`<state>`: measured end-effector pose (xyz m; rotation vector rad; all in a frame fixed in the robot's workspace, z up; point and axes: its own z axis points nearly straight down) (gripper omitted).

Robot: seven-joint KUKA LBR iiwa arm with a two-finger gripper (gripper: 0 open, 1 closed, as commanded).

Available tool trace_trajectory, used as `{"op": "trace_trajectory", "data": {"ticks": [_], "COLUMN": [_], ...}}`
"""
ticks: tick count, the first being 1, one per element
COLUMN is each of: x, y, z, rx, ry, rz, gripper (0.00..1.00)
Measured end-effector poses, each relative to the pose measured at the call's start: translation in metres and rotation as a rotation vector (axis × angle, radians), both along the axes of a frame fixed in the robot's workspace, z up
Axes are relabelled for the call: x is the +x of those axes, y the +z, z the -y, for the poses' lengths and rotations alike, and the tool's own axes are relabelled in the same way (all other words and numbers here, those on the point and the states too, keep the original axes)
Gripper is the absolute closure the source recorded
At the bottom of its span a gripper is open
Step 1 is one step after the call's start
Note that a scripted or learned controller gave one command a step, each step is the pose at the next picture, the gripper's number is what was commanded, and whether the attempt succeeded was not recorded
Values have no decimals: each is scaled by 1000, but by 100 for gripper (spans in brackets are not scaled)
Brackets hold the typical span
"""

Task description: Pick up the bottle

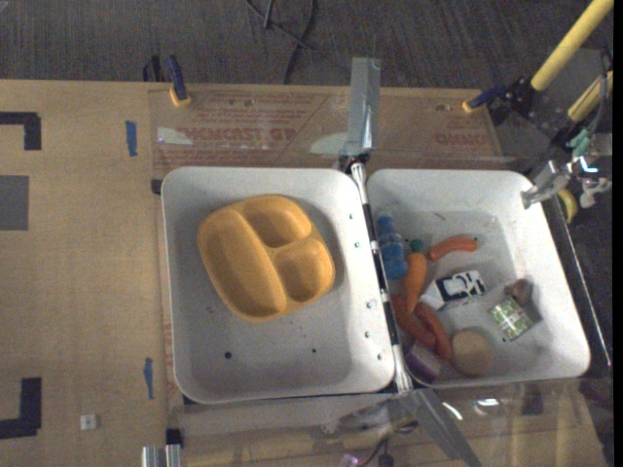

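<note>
Camera view looks down on a pale wooden table (78,261) carrying two shallow white bins, so I take the right bin (545,261) as the landmark. It is smooth moulded plastic with rounded corners and a raised rim; touching its left rim lies the left bin (195,358), which holds a matte yellow divided dish (265,254) of three curved hollows. Above the right bin's upper right corner, outside its rim, hangs the claw (550,185), a pale metal piece under a yellow rod; whether it is apart or together I cannot tell. The bottle (389,246), small, blue and seemingly plastic with a rounded body, lies hard against the right bin's left wall, in the upper part of that side. Just beside it, further into the bin, are tapered orange carrots (417,278), glossy and toy-like, with more orange pieces toward the bin's lower left. Near the bin's middle sits a black-and-white box (459,285), flat and hard-edged; at the lower middle, a round tan ball (472,351); toward the right wall, a small green patterned block (511,317). The risk, as I judge it, is the wall: a claw coming down on the bottle may strike the rim, or close on a carrot instead, and a smooth round bottle could roll or slip free.
</note>
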<state>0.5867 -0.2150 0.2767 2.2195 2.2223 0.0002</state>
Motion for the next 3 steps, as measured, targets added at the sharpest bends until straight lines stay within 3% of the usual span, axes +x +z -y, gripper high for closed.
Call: {"op": "trace_trajectory", "data": {"ticks": [1,2,3], "x": [23,23,31], "y": [-178,-168,-23], "z": [-57,-57,3], "rx": [-1,-2,-3], "ry": [63,63,381], "rz": [3,7,3], "gripper": [0,100,100]}}
